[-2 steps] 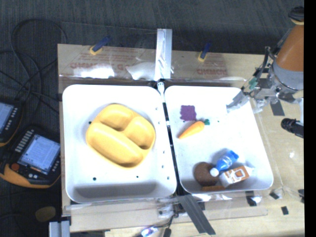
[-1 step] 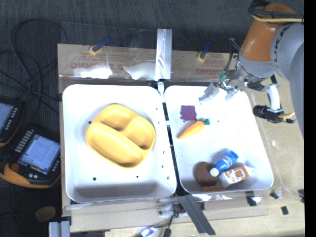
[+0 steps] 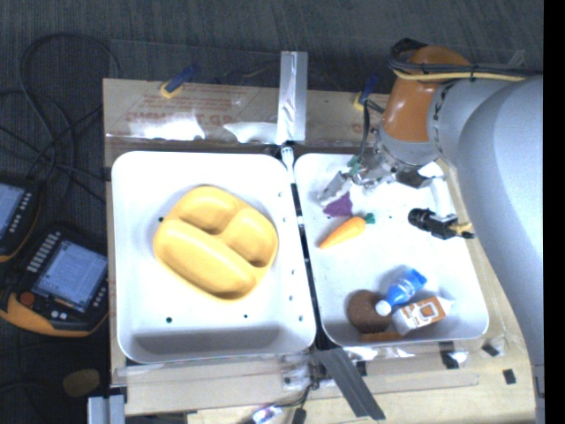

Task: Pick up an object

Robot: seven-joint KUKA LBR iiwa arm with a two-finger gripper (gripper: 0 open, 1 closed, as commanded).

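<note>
Across left bin, sprawling alone: big yellow lump. Along near edge of right bin, huddling close together: brown ball, blue bottle, orange carton. Toward divider, lying tilted: carrot, just below purple piece. Over far left corner of right bin, hovering: gripper, sitting right above purple piece, well apart from near-edge cluster. Being too blurred to tell whether spread or pressed together, or whether touching purple piece.
</note>
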